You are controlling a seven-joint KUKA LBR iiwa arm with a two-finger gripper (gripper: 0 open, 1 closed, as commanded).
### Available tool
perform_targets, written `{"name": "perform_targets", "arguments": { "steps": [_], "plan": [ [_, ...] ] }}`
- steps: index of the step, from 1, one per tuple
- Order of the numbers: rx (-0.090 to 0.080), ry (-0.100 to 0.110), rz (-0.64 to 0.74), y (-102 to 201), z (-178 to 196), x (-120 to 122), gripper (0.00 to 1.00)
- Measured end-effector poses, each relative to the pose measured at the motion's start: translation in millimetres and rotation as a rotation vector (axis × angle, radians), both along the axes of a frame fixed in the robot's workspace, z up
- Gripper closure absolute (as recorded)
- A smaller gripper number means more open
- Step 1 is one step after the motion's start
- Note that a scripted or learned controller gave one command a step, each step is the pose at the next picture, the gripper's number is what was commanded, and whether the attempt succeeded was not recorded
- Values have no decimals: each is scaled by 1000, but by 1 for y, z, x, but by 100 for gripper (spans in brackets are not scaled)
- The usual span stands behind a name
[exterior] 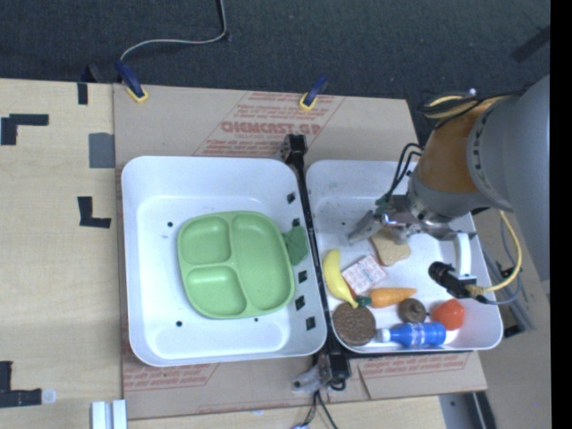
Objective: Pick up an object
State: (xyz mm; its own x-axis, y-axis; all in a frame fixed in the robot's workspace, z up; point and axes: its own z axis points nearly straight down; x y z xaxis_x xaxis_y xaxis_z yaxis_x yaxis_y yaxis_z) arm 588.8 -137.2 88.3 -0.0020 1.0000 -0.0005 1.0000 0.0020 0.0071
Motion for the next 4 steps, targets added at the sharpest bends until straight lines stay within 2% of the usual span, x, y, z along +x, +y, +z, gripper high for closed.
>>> {"name": "perform_targets", "arguments": {
  "steps": [1, 2, 3, 4],
  "plan": [
    [-1, -3, 0, -22, 0, -8, 0],
    [-1, 7, -3, -81, 48, -35, 0],
    [-4, 0, -2, -40, 0, -19, 0],
    [-3, -4, -1, -39, 11, -17, 100]
  ]
}}
